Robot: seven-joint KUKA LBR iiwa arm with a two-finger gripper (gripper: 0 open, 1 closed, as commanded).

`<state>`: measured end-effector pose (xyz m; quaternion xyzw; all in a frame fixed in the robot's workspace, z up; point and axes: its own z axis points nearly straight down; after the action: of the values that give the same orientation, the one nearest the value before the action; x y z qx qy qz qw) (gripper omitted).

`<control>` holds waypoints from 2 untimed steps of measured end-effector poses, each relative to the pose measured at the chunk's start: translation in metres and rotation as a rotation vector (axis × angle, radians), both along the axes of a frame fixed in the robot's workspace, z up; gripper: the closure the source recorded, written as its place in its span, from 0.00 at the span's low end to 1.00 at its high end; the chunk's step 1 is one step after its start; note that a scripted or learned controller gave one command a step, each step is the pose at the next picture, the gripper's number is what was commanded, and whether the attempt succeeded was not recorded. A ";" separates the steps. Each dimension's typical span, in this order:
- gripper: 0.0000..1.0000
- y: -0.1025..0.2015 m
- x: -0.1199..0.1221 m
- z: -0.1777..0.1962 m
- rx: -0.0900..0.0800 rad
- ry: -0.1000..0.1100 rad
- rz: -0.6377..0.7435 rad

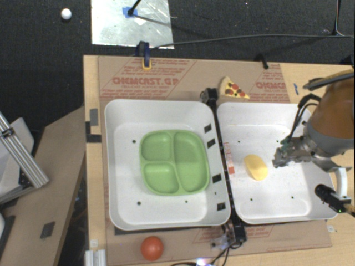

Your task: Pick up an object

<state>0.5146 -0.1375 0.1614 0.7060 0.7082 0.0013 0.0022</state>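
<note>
Nearest my camera sat a red-orange ball [152, 247] on the cardboard sheet [183, 76], just outside the front wall of the left bin [116, 148]. From my remote seat I saw the gripper [279, 158] low inside the right bin [266, 215], pointing left, its tip just beside the yellow object [256, 167] but apart from it. I could not tell how the gripper stood; it was too dark and small. Nothing sat between it and the object.

That yellow object looked smooth, rounded and oblong, a pale butter yellow, lying flat on the bin floor a little left of centre. It lay near the wall shared by both bins, yet clear of it, with bare white floor in front, behind and to its left.

Behind the gripper, the grey wrist and orange band of the arm [333, 121] covered the bin's right part. A green divided plate [174, 162] filled the middle of the left bin, well apart from the walls. A toy pizza slice [233, 88] rested on the cardboard just behind the right bin's rear rim.
</note>
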 end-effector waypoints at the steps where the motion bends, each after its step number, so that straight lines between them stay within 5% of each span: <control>1: 1.00 -0.007 -0.004 0.046 0.000 0.001 0.000; 2: 1.00 -0.016 -0.004 0.106 -0.002 -0.004 0.000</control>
<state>0.5104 -0.1533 0.2679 0.7058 0.7084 0.0020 0.0040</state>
